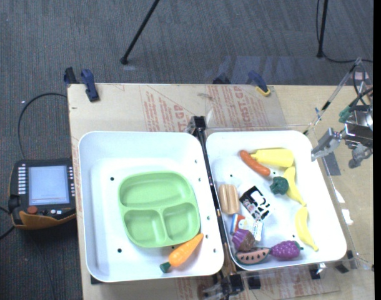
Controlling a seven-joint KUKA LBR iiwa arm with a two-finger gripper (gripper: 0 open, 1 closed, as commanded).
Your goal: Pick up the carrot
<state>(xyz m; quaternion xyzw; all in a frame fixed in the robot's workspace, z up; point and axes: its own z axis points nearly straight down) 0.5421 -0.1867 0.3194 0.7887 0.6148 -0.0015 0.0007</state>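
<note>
The carrot [185, 249] is orange with a green stub at its lower left end. It lies slanted in the left bin [94, 167], at the front right, touching the front right corner of the green divided plate [158, 208]. My gripper [341, 150] hangs at the right edge of the view, just outside the right bin's [325, 186] right wall and far from the carrot. Its fingers stand open with nothing between them.
The right bin holds an orange-red elongated toy [254, 162], a yellow wedge [275, 157], broccoli [278, 185], two bananas [305, 227], a bread stick [228, 199], a black-and-white packet [255, 203], grapes [286, 250] and a watermelon slice [253, 255]. A pendant [45, 189] lies left of the bench.
</note>
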